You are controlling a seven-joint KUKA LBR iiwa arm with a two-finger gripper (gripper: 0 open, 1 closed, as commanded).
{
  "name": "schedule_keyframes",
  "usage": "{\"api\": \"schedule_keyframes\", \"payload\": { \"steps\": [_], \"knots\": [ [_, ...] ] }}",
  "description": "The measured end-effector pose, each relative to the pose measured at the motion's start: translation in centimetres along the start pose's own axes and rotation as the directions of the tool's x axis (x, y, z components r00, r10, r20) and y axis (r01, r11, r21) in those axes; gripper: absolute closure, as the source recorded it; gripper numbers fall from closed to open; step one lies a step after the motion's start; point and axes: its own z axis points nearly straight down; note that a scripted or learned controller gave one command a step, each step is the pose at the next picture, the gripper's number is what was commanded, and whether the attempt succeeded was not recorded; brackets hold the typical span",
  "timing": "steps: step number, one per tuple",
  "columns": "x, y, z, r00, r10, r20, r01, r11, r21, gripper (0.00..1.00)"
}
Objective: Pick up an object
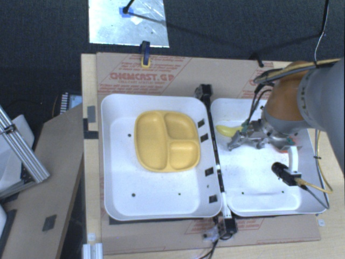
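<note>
Glossy yellow plastic tray (166, 141) lies in matt white bin (116, 196).

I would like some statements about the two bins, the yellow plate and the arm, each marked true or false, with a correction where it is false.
1. The yellow divided plate lies in the left bin. True.
2. The plate has one single compartment. False: it is divided into three compartments.
3. The gripper is over the right bin. True.
4. A small yellow object lies in the left bin. False: it lies in the right bin, near the gripper.
5. The arm enters from the view's left. False: from the right.
</note>
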Motion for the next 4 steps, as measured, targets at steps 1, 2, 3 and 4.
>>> {"api": "schedule_keyframes", "payload": {
  "steps": [1,2,3,4],
  "knots": [
    [-0.1,0.1,-1.3,1.000,0.002,0.001,-0.002,1.000,-0.004,1.00],
    [-0.2,0.9,-5.9,1.000,-0.003,0.001,0.003,1.000,-0.008,1.00],
    [-0.6,0.8,-12.2,1.000,-0.003,0.002,0.003,1.000,-0.009,1.00],
    [-0.6,1.0,-17.6,1.000,-0.005,0.002,0.005,1.000,-0.009,1.00]
  ]
}}
